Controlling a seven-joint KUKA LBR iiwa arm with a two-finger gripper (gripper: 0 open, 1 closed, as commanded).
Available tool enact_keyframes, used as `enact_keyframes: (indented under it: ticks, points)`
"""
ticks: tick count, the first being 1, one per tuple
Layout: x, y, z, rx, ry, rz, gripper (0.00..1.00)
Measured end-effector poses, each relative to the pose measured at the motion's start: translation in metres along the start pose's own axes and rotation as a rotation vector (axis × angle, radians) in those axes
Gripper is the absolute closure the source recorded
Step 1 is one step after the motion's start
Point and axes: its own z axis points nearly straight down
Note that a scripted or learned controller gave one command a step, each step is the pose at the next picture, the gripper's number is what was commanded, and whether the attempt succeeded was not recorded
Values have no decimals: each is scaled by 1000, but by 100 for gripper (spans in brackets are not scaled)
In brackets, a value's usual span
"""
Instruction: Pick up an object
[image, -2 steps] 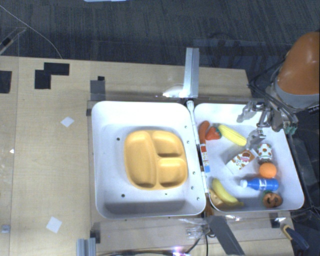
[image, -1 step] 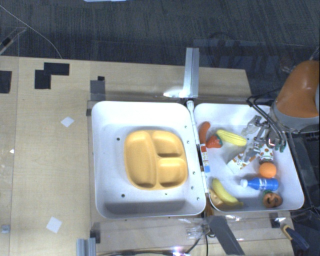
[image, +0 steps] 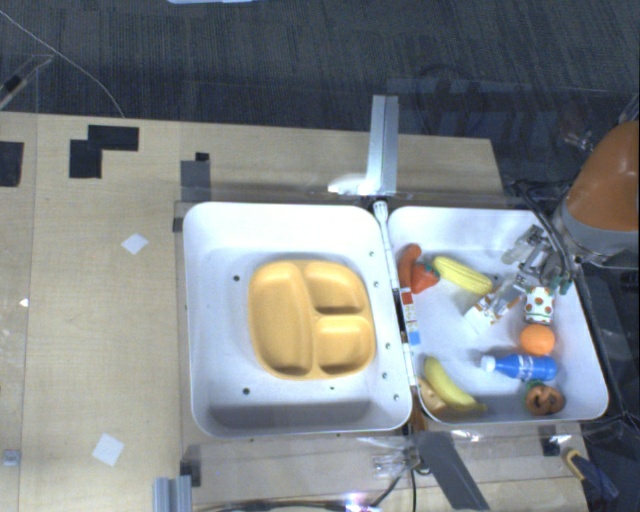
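My gripper (image: 512, 274) hangs over the right bin (image: 590, 345), reaching in from the right under the orange wrist band (image: 608, 180). It looks open, with nothing between its fingers. Just off its tips to the lower left lies a small white object (image: 482, 311). A yellow banana-like piece (image: 461, 274) and a red toy (image: 416, 271) lie to its left. Below it sit a white spotted item (image: 540, 303), an orange ball (image: 538, 340), a blue bottle (image: 521, 367), a brown item (image: 543, 400) and a second banana (image: 445, 384).
The left bin (image: 210, 300) holds a yellow divided plate (image: 308, 317). A metal post (image: 383, 145) stands behind the wall shared by the bins. The wooden bench (image: 90, 320) stretches out to the left.
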Motion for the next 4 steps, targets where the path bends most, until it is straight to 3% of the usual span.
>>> enact_keyframes:
  ticks: [1, 2, 3, 4]
  points:
    - [20, 3, -6, 9, 3, 206, 0]
    - [-31, 61, 3, 13, 6, 269, 0]
    - [-31, 61, 3, 14, 6, 269, 0]
    - [-46, 20, -30, 20, 24, 442, 0]
